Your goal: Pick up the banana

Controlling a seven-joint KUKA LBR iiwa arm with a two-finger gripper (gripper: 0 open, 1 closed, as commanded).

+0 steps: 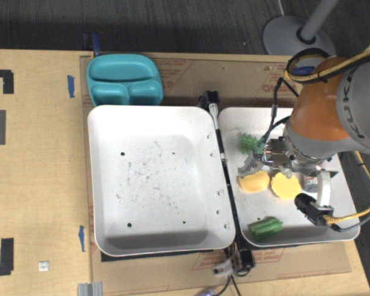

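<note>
We see the big grey arm point(351, 103) reach in from the right and bend down over the right bin point(345, 230). Its orange band point(317, 113) sits just above the wrist. The wrist points down toward the middle of that bin. On the grey part at the far right we can read the letters "KU", and the rest is cut off.

The end effector point(268, 159) hangs low in the right bin, just above two yellow things. We cannot tell how it is set, because the metal parts are small and dark wires run across them.

The banana is hard to pick out. We see a yellow piece point(254, 182) and a second yellow piece point(285, 187) side by side near the middle of the right bin, right under the wrist. We cannot tell which one is the banana. Neither looks lifted.

A small green thing point(250, 143) lies near the top left of that bin, close to the end effector. Another green thing point(265, 227) lies near the front edge.

The left bin point(98, 165) sits beside the right one. A teal tray point(124, 79) rests on the table point(37, 165) behind it.
</note>
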